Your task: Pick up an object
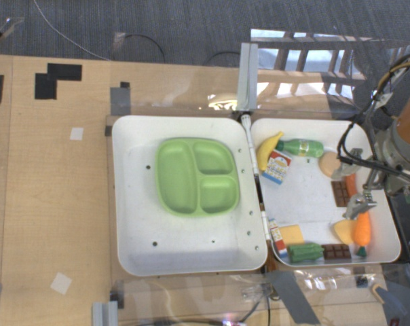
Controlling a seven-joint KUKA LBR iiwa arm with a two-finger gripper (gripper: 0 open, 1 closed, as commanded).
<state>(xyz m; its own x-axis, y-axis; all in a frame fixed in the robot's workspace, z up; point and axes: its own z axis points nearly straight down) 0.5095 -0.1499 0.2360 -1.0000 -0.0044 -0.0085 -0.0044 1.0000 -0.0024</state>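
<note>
Two shallow white bins sit side by side on the wooden bench. The left bin (pixel 134 250) holds a green divided plate (pixel 197 176), lying flat a little above its middle. The right bin (pixel 307 202) carries a scatter of toy food. Near its upper left corner a yellow banana (pixel 266 149) lies against a small red, white and blue carton (pixel 277 166), and a green bottle (pixel 301 147) lies on its side just right of the banana's tip. Along the lower edge are a yellow cheese block (pixel 292 234), a dark green block (pixel 305 252) and a brown chocolate bar (pixel 337 252). At the lower right an orange carrot (pixel 362 229) stands beside a yellow wedge (pixel 343 231).

The arm enters from the right edge of the frame, and its gripper (pixel 360 206) hangs over the right side of the right bin, just above the carrot and the yellow wedge. Its metal fingers point down and left; how wide the jaws stand cannot be told from here, and nothing is seen held between them. A brown bar (pixel 340 193) lies just left of the gripper
</note>
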